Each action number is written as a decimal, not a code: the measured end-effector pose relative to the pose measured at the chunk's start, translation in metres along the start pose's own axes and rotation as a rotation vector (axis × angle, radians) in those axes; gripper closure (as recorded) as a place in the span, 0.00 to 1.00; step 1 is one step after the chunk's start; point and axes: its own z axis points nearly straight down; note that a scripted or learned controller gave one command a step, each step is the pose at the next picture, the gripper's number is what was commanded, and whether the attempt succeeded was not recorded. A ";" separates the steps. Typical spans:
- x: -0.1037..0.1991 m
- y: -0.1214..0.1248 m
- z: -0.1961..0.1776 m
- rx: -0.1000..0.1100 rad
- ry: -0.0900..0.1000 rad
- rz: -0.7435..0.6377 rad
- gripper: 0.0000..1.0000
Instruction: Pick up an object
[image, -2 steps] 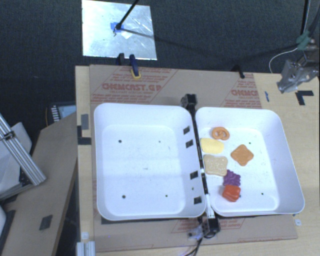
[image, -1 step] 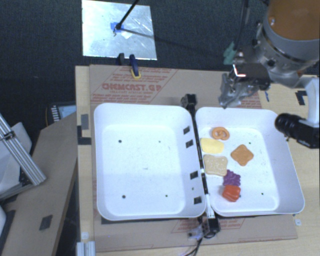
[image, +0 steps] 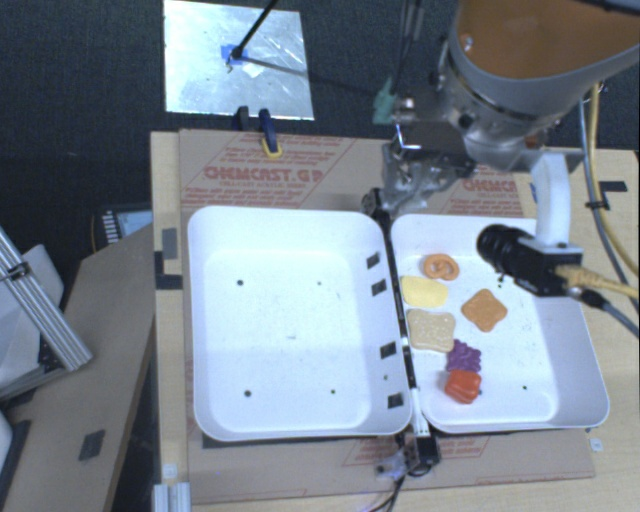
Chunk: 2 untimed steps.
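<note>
Below the tool (image: 405, 185), a pretzel (image: 439, 267) lies apart.

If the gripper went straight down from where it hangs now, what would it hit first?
Probably the far rim of the right bin near the divider, not the toy foods: the gripper hangs above that edge, though depth is unclear.

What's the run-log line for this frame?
gripper: above bins' far edge, holding nothing | right bin: five toy foods | pick: not yet
</note>
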 end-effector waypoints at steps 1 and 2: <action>0.076 0.049 0.016 -0.003 0.000 0.000 1.00; 0.074 0.048 0.006 -0.001 0.000 0.003 1.00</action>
